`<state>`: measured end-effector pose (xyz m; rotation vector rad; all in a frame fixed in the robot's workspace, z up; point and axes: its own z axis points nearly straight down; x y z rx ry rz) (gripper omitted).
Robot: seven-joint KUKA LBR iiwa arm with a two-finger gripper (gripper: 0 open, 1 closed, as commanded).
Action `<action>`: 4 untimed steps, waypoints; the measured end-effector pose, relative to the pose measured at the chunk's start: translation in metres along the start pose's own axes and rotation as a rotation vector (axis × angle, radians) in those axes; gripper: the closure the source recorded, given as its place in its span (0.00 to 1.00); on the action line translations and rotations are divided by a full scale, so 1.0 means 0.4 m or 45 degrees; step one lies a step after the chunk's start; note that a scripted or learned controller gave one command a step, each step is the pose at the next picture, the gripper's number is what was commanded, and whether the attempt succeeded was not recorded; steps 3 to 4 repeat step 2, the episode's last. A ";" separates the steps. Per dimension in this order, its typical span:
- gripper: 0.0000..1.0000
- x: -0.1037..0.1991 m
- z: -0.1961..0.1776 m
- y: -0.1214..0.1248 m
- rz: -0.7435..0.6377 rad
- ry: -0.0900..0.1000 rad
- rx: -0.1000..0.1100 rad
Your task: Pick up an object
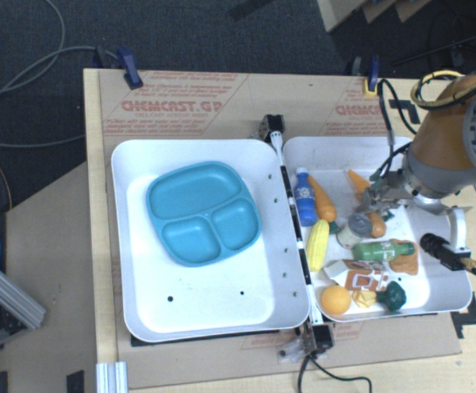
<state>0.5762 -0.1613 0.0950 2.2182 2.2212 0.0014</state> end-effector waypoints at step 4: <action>1.00 0.302 -0.321 0.172 -0.009 0.000 -0.009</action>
